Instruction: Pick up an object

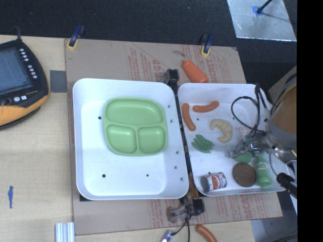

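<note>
The grey arm with the orange band reached in from the right, and its two-finger gripper (243, 149) hung low over the right-hand shallow white bin (222, 88), near that bin's right wall; how its fingers stood could not be made out among the metal parts and black cable there. Just beside and below it lay a small green bottle-shaped toy (262, 172) and a brown round disc like a cookie (244, 174), with a pale curved croissant (222, 128) up to its left. Further left in the same bin were two orange-red sausages (206, 106), a dark green leafy piece (203, 143) and a small red-and-white can on its side (215, 181). The left-hand white bin (86, 135) held a light green divided plate (135, 126). Nothing was seen between the fingers, so the step in hand looked like the approach or descent onto a target, probably one of the pieces crowded at the bin's right side. The next move seemed to call for settling squarely over one single item, apart from its neighbours, then closing and lifting straight up.
</note>
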Available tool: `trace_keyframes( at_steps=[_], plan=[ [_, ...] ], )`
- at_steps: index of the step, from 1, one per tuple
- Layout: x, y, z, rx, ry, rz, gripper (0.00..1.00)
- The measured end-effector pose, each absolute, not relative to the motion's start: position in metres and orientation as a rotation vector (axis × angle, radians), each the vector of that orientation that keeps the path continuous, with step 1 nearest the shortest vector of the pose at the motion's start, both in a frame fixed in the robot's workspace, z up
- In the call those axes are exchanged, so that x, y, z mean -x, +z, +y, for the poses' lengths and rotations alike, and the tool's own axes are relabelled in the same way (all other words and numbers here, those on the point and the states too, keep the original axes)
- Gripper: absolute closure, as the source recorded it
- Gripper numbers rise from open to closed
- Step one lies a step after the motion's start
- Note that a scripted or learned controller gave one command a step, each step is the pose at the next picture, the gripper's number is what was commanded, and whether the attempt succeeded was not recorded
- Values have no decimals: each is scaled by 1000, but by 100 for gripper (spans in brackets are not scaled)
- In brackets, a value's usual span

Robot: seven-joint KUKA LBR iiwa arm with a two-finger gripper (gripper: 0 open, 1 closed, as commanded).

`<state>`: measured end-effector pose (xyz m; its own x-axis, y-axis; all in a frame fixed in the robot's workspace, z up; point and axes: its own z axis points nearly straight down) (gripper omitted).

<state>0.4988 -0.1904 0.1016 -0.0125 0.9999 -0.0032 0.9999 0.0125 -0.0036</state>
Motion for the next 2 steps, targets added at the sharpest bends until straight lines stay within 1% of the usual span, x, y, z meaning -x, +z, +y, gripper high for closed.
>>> trace_keyframes(
  at_steps=[1,2],
  plan=[
    [-483,181,-123,2212,3,-2230,100],
    [-527,235,-42,2214,2,-2225,100]
  ],
)
